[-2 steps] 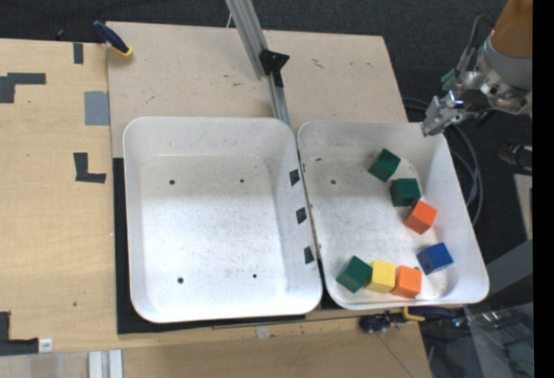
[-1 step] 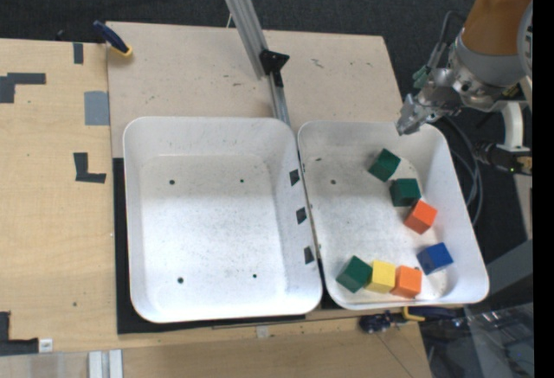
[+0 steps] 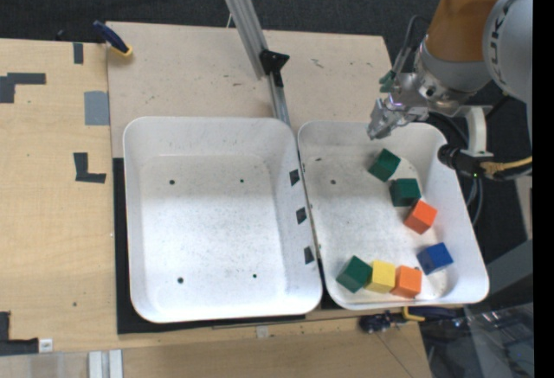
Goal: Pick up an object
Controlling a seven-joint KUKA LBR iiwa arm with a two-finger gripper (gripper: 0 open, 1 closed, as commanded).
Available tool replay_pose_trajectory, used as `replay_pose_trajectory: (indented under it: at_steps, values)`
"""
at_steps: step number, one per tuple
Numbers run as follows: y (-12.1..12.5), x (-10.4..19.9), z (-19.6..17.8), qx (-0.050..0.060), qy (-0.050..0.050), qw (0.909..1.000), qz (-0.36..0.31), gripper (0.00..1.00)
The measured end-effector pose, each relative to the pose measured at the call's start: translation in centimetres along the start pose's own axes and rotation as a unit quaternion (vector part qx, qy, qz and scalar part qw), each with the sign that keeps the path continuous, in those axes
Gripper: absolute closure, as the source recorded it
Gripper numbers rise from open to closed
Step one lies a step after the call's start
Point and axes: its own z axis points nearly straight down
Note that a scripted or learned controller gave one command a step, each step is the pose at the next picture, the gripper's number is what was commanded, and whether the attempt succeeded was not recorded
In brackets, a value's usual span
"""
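Just below the fingers (image 3: 382,127), a dark green cube (image 3: 383,165) is lying apart from them in the right bin (image 3: 459,195); whether they are spread cannot be told.

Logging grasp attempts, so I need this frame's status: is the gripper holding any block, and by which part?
Nothing is held. The gripper hangs above the right bin, just above the nearest green block.

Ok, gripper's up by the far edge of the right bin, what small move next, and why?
Probably ease the gripper down and slightly toward the green block just in front of it. That is the nearest block, it sits a little apart from the second green block, and nothing is visibly held yet.
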Motion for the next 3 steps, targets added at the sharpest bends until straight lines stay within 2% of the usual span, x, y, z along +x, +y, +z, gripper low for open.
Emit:
replay_pose_trajectory:
  at_steps: [1,3]
  values:
    - [-0.4,4.4,0.8,0.0,0.0,1.0,0.0,1.0]
    - [-1.5,16.2,-0.3,-0.001,0.0,1.0,-0.001,1.0]
